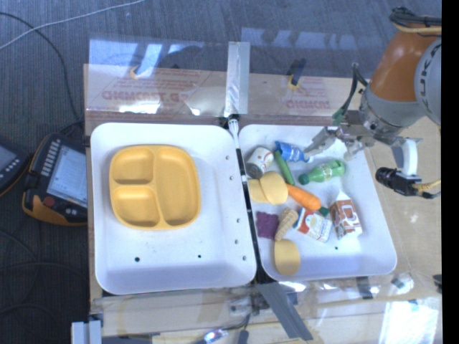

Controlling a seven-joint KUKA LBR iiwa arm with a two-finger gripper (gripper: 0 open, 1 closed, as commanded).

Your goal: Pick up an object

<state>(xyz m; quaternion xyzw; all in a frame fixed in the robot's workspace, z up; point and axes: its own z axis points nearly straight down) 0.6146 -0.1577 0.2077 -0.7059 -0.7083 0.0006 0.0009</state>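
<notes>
My gripper (335, 142) hangs over the back of the right bin (380, 253), with its two fingers (316, 146) spread open and nothing between them. Just below it lies a green bottle (323, 170), and to its left a small blue bottle (290, 151). Further toward the front are an orange carrot (305, 197), a yellow bun (272, 187), a green stick (285, 169), a can (256, 161), a purple piece (267, 224), a cone (287, 221), a red-and-white carton (346, 217), a packet (315, 226) and a yellow lump (286, 256).
The left bin (172, 271) holds a yellow divided plate (154, 186). A handheld pendant (57, 181) lies on the floor to the left. The ridge between the bins (244, 192) runs down the middle. The arm's orange band (401, 67) is at the upper right.
</notes>
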